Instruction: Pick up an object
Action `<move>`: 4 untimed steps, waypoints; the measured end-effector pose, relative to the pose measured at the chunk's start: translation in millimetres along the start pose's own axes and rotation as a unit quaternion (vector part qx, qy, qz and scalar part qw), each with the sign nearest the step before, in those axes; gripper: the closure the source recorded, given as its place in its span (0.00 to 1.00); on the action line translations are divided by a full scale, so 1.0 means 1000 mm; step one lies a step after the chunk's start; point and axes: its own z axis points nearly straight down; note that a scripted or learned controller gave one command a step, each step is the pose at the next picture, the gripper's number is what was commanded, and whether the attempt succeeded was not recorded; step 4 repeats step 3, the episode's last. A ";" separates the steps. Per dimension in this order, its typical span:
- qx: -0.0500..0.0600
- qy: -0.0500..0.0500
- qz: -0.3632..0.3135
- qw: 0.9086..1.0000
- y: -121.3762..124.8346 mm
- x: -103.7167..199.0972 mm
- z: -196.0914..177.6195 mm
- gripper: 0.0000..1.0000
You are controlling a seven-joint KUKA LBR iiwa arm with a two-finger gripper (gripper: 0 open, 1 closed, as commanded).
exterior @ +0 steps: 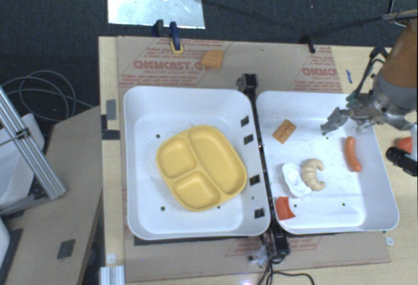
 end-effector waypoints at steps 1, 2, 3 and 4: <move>0.003 0.001 0.001 1.000 -0.062 0.020 0.112 0.00; -0.001 0.000 0.001 1.000 -0.058 0.019 0.096 1.00; -0.006 0.001 -0.006 1.000 0.003 0.124 0.001 1.00; -0.006 0.001 -0.006 1.000 0.003 0.124 0.001 1.00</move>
